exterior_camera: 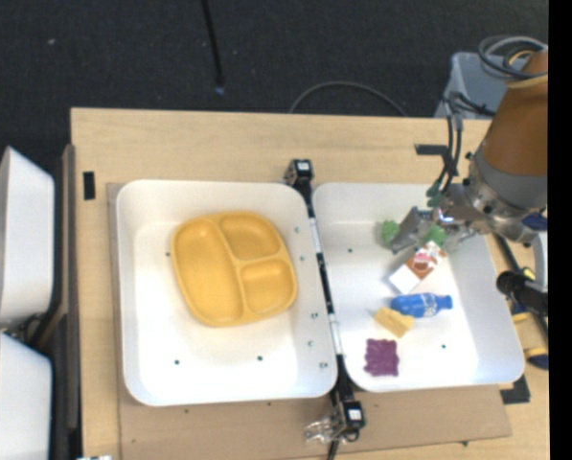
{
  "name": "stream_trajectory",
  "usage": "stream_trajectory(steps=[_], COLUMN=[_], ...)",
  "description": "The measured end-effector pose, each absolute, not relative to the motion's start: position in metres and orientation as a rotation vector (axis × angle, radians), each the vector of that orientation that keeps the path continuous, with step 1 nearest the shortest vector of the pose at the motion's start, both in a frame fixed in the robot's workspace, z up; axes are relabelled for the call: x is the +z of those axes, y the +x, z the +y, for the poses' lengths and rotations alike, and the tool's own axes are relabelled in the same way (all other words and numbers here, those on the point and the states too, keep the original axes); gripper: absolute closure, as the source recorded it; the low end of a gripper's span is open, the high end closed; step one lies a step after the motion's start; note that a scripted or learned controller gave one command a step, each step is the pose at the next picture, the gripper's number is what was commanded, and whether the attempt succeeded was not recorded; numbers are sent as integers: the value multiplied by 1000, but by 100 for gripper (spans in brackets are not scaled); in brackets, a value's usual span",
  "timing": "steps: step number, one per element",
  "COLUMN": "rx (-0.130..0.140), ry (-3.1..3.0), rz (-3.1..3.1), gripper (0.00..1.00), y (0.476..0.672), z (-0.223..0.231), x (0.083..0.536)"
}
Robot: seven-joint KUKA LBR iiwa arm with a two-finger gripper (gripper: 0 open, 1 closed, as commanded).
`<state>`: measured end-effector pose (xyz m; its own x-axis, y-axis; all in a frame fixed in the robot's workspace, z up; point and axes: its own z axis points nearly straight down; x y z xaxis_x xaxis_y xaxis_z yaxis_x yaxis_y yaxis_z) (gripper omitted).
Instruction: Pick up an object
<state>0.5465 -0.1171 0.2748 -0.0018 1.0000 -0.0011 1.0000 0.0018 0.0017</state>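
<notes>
Purple block (382, 356) sits at the near end of the right bin (477, 353), by a yellow piece (394, 322) and a blue bottle (422, 304). Farther back, the gripper (422, 238) hangs over a white packet (414, 270) and a green thing (390, 230). Whether it is open or closed, I cannot tell. In the left bin (151, 372) lies a yellow tray (234, 267).

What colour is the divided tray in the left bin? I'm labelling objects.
Yellow; the divided tray shows plainly in the camera view.

Wooden bench (94, 151) under two white bins (132, 353)
</notes>
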Motion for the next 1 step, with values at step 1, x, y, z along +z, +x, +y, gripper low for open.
stream_trajectory(steps=[1], rx=[-6], ry=[2225], rz=[2222], gripper=[0], y=[542], z=[-123], x=[213])
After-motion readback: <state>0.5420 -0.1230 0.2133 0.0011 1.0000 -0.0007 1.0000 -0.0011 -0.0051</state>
